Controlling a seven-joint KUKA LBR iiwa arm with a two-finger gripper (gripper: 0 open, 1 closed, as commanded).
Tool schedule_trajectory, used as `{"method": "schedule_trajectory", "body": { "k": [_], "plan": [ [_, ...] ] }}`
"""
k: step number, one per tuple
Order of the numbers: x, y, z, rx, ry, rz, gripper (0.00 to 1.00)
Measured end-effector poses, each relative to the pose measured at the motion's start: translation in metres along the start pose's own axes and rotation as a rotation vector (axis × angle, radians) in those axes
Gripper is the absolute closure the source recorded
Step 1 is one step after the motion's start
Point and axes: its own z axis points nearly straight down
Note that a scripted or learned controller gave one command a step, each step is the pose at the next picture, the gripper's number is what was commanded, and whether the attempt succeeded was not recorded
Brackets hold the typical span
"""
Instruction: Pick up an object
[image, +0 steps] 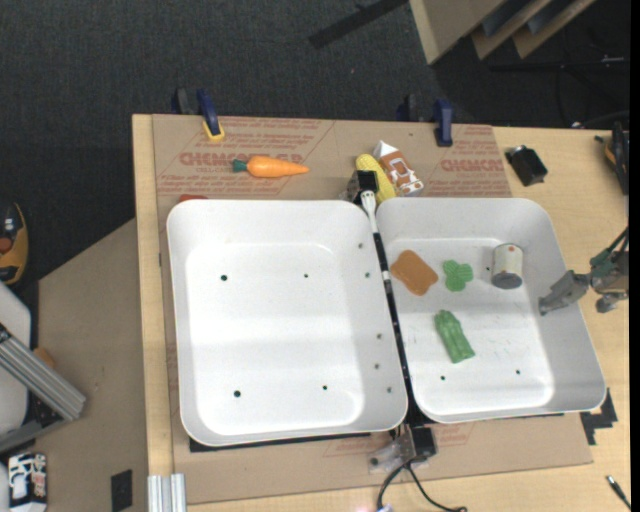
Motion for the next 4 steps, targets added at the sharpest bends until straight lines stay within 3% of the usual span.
{"method": "schedule_trajectory", "body": {
  "k": [1,2,3,4],
  "plan": [
    [-0.002,0.057,0.150,-0.001,0.010,-0.006,0.00],
    [-0.004,0.054,0.135,-0.002,0.002,-0.003,1.00],
    [0.024,0.034,-0.006,-0.014,-0.004,-0.004,1.00],
    [0.032,0.030,-0.007,-0.003,-0.001,-0.001,1.00]
  ]
}}
